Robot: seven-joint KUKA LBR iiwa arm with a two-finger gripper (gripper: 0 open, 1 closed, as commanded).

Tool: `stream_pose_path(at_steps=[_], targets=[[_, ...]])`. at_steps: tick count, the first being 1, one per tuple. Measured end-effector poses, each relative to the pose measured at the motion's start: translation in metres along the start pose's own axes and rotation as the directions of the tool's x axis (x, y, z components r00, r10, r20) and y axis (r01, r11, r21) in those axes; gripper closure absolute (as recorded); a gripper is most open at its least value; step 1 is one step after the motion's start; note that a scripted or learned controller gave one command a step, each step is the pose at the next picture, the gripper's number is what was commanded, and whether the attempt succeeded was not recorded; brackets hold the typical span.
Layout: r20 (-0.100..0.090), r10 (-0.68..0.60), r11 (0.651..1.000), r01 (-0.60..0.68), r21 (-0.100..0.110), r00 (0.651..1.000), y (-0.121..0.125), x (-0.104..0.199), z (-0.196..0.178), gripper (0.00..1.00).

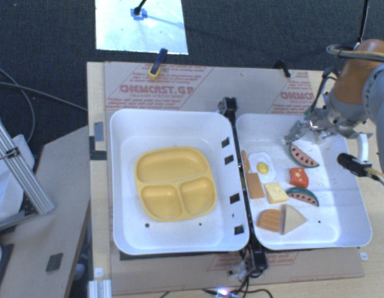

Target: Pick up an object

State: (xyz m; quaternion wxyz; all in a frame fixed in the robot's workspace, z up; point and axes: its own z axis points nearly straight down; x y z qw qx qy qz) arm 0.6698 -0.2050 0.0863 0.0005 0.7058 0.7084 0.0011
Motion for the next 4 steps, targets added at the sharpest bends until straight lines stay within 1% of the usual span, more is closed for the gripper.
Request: stream_pose_path(at_steps=[1,2,4], targets=[[0.002,-0.001,1.000,0.001,-0.001,1.000,-0.0003,0.0069,0.0008,0.00],[0.000,0.001,1.000,-0.001,0.000,1.000,-0.0002,-0.0003,0.0002,0.00],[0.001,-0.001,1.000,0.001,0.001,1.000,-0.0002,-0.0001,0.0004,0.00]])
